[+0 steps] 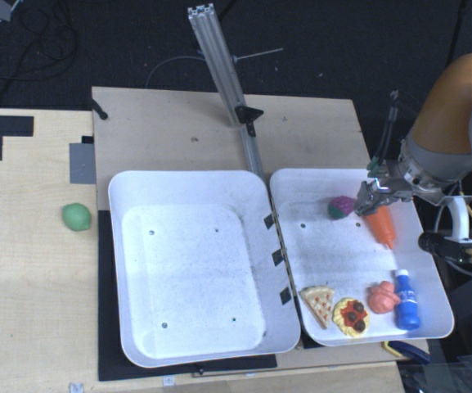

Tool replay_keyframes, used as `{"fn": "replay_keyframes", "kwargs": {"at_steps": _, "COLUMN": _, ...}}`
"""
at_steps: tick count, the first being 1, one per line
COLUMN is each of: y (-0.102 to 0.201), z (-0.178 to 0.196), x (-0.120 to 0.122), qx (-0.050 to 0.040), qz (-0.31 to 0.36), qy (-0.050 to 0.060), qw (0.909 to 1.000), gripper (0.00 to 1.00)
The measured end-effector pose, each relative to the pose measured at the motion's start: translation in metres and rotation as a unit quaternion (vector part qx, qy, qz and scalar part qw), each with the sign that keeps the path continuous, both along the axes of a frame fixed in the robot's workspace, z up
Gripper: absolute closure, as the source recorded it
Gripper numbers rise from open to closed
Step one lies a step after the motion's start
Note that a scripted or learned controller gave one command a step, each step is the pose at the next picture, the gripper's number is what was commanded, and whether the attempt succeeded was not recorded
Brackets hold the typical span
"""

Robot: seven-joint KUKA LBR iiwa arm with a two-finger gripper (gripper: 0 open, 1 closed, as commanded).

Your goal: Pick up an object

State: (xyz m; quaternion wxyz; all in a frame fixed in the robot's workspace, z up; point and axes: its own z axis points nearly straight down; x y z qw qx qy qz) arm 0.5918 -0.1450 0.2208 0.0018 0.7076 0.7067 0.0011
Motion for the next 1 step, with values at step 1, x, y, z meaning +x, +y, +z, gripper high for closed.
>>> {"fn": "replay_keyframes", "kwargs": {"at_steps": 1, "y": -0.0008, "z": 0.0069, "x": -0.0001, "qx": 0.0005, "qz": 0.000, "qy": 0.002, "qw": 1.0000, "gripper": 1.00}}
